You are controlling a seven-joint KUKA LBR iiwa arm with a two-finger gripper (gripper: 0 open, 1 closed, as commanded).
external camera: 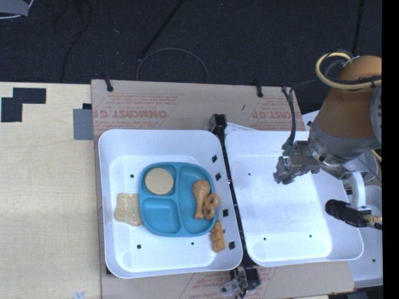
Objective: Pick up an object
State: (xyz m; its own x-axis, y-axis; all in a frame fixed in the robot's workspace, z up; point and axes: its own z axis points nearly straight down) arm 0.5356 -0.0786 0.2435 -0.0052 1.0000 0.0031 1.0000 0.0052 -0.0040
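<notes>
**Gripper over the right bin, every object away at 9 o'clock**

The gripper hangs above the right bin, near that bin's upper left part, with the grey arm reaching in from 3 o'clock. Whether the gripper is apart or together cannot be told from this slanted overhead view; nothing is seen held by it.

All candidate objects lie in the left bin, across the black divider that separates the 2 bins. From the gripper they sit between 8 and 9 o'clock. A blue plate with 3 compartments rests in the middle of that bin. A round cracker lies in the plate's 11 o'clock compartment. A tan pretzel lies in the 3 o'clock compartment, its long axis running roughly 12 to 6 o'clock. A small orange-brown piece lies off the plate at 5 o'clock, close to the divider. A pale bread slice touches the plate's rim at 9 o'clock.

Judged from this layout, the pretzel and the small piece are nearest; the coming move calls for travel toward 8 or 9 o'clock across the divider, then descent.
</notes>
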